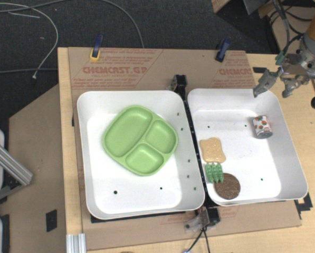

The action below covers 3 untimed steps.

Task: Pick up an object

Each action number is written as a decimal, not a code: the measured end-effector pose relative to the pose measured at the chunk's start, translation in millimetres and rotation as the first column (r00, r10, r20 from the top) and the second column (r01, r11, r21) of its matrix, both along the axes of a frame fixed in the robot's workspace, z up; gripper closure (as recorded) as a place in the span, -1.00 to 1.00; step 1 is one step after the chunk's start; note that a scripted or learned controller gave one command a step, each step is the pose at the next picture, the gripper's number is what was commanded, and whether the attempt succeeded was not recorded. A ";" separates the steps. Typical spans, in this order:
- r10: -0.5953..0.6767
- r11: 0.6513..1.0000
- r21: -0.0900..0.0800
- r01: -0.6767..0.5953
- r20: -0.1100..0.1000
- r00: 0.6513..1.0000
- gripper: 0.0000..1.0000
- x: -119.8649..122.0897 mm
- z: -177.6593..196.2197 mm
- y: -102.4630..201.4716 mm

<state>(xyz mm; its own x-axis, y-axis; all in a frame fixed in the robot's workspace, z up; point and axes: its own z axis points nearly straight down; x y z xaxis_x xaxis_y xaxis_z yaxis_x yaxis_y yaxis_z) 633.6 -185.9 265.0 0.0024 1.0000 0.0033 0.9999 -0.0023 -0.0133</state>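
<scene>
My gripper hangs over the back right corner of the right bin, its two fingers spread apart with nothing between them. A small can with red spots lies in that bin, a little in front of the gripper and to its left. Along the bin's left side sit a tan slice of bread, a small green piece and a round brown patty. In the left bin a green divided plate lies flat.
Both bins rest on a cardboard sheet held by blue clamps at its back edge. A black bracket sits between the bins at the back. Cables run over the dark floor behind.
</scene>
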 end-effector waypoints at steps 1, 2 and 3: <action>0.003 1.000 -0.003 -0.003 0.012 1.000 -1.00 2.2 7.3 0.5; 0.003 1.000 -0.001 -0.003 0.006 1.000 -1.00 4.2 -52.6 8.3; 0.004 1.000 -0.002 -0.004 0.011 1.000 -1.00 8.8 -111.3 10.7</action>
<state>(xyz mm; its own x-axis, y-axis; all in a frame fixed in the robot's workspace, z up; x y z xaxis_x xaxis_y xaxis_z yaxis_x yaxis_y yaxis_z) 642.5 -175.2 153.8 -0.0014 1.0000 0.0013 1.0000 0.0014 -0.0025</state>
